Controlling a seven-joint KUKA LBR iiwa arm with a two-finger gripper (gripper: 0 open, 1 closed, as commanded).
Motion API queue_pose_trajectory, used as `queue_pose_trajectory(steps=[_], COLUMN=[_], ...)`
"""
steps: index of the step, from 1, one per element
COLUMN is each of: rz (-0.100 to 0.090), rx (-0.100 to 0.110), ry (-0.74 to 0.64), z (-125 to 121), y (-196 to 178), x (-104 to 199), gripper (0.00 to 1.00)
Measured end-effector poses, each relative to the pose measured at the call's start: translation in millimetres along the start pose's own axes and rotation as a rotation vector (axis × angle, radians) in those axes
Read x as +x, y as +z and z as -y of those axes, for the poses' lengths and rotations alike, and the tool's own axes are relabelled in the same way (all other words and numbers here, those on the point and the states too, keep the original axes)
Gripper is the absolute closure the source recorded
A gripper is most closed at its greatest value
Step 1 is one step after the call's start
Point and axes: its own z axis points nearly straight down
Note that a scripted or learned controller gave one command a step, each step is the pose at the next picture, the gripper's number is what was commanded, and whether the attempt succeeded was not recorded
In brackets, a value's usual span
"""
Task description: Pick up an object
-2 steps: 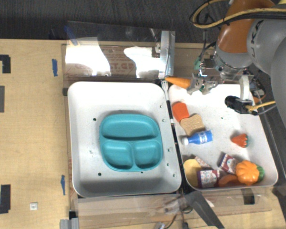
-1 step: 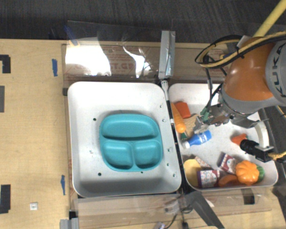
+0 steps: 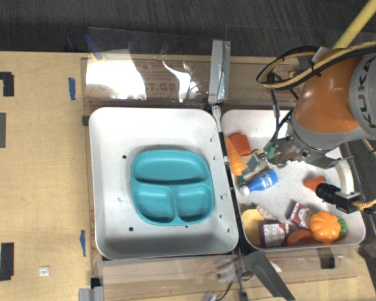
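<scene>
My gripper (image 3: 258, 163) reaches down into the right bin (image 3: 353, 236), in its left half. Its tip is just above a blue and white bottle (image 3: 261, 182) that lies on its side on the bin floor, and I cannot make out whether they touch. An orange block (image 3: 239, 144) lies close to the upper left of the gripper, against the bin's left wall. Nothing is visibly lifted off the floor.
The right bin also holds an orange pumpkin (image 3: 326, 226), a dark red can (image 3: 274, 233), a yellow item (image 3: 250, 218), a small packet (image 3: 297, 212) and a small orange-red piece (image 3: 313, 182). The left bin (image 3: 106, 168) holds a teal divided plate (image 3: 172, 185).
</scene>
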Motion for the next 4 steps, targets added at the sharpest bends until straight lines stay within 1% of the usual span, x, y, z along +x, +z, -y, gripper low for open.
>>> queue_pose_trajectory(steps=[1,2,3,4], rz=[-0.001,0.002,0.002,0.002], rx=[0.007,-0.008,-0.008,-0.003], ry=[0.033,0.032,0.121,0.122], z=[-2.5,-7.4,-75.0,-73.7], y=[80.5,64.9,-3.2,-0.8], x=[-57.1,-56.8,-41.2,-41.6], gripper=[0.0,1.0,1.0,0.0])
